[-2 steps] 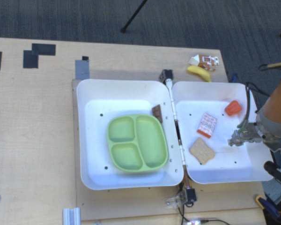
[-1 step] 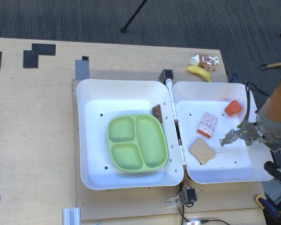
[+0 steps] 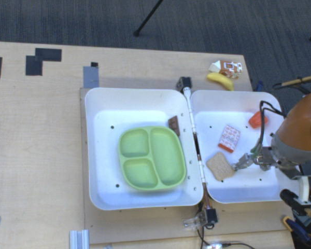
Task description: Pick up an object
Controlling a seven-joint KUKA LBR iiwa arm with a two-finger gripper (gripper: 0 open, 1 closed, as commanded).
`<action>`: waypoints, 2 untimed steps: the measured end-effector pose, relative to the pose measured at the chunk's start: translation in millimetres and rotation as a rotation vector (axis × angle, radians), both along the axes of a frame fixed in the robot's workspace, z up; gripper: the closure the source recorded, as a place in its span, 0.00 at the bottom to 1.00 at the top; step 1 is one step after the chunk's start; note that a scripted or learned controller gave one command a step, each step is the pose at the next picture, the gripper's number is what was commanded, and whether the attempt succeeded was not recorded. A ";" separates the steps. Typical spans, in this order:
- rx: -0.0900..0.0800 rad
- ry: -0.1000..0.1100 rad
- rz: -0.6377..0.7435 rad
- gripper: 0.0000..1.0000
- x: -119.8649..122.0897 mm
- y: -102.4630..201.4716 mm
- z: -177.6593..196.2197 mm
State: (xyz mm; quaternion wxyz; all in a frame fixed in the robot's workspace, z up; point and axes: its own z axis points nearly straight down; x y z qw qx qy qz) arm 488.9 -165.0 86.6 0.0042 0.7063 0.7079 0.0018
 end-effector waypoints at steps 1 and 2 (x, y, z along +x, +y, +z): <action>-0.001 -0.006 0.002 1.00 2.3 0.2 11.5; 0.000 -0.006 0.002 0.00 2.2 0.2 11.5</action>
